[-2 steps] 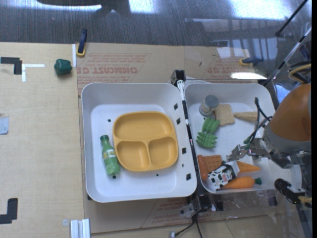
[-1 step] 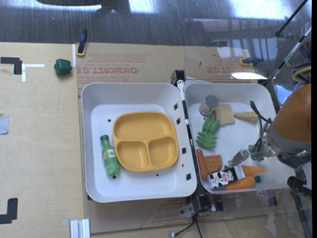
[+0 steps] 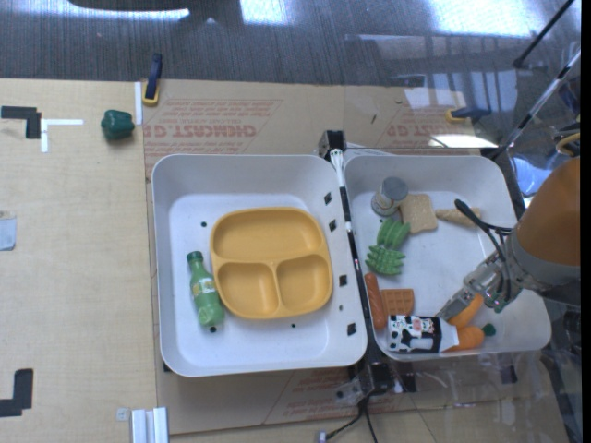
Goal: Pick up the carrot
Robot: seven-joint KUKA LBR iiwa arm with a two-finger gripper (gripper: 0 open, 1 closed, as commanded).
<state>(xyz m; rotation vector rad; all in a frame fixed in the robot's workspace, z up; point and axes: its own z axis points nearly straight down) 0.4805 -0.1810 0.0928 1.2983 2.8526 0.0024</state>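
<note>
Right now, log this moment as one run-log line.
task: pick up carrot | tool low in right bin, at carrot | carrot beside milk carton near front wall | grasp: unconfirmed

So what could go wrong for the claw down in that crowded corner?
Two likely snags. The carrot lies tight in the right bin's near corner, beside the black-and-white carton, so the claw might bump the carton or the bin wall rather than close cleanly. The carrot also looks small and tapered, so it could slip out when lifted.
</note>
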